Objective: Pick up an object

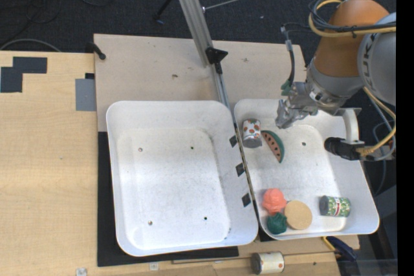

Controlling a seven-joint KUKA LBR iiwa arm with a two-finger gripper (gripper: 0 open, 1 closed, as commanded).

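hand (285, 118) above right bin (323, 158), watermelon slice (274, 145) just below-left; grip state unclear.

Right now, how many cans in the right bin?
2. A red-white can lies near the right bin's upper left, beside the watermelon slice; a green can lies lower right.

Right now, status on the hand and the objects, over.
Hand above right bin's far end, nothing seen in it. Small can and watermelon slice nearest, untouched. Remaining items sit at near end; path clear.
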